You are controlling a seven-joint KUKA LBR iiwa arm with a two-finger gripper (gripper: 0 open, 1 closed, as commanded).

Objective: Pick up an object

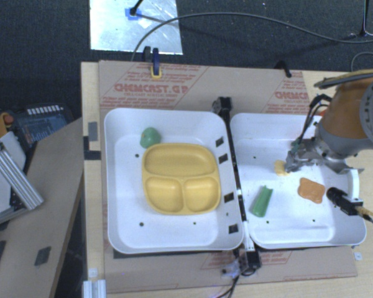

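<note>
Cardboard (pixel 193 85) covers the bench, and on it the two white bins sit side by side, touching along their inner edges. The left bin (pixel 121 185) holds a yellow tray (pixel 180 179) with three compartments, lying flat near the bin's middle. A green lump (pixel 150 136) rests just beside the tray's far left corner, towards the bin's far edge.

The right bin (pixel 336 234) holds three small things. A yellow piece (pixel 280 167) lies near the bin's middle. An orange piece (pixel 311 190) lies to its right, closer to the near edge and apart from it. A green stick (pixel 261 201) lies at a slant near the bin's left edge, well short of the near left corner.

The arm (pixel 351 120) reaches over the right bin's right edge, its orange band above the far right corner. The gripper (pixel 294 161) is low over the bin's middle, just beside the yellow piece on that piece's right side. Whether it touches the piece cannot be told. Whether the jaws stand apart or together cannot be told either, since the wrist hides them from above. Nothing is seen held between them. The orange piece lies just near of the gripper, and the green stick lies apart from it.
</note>
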